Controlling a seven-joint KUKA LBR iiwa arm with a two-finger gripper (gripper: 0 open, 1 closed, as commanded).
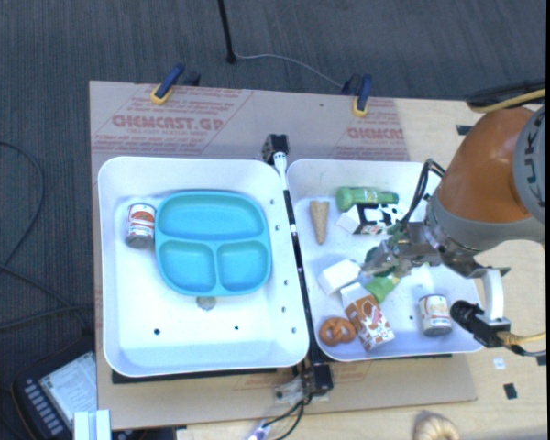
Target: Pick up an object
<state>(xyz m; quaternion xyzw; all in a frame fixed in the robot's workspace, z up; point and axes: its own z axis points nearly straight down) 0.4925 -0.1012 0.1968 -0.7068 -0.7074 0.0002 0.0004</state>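
Low over the right bin (304, 273), the hand (385, 259) is hovering beside a white block (339, 273); its grip state is unclear.

Grey arm (495, 191), wrist angled down-left

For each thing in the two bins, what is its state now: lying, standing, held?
Gripper: low in the right bin, over the clutter.
Blue tray: flat in the left bin.
Left can: lying beside the tray.
Right can: standing, untouched.
Cone: lying flat.
Green bottle: lying on its side.
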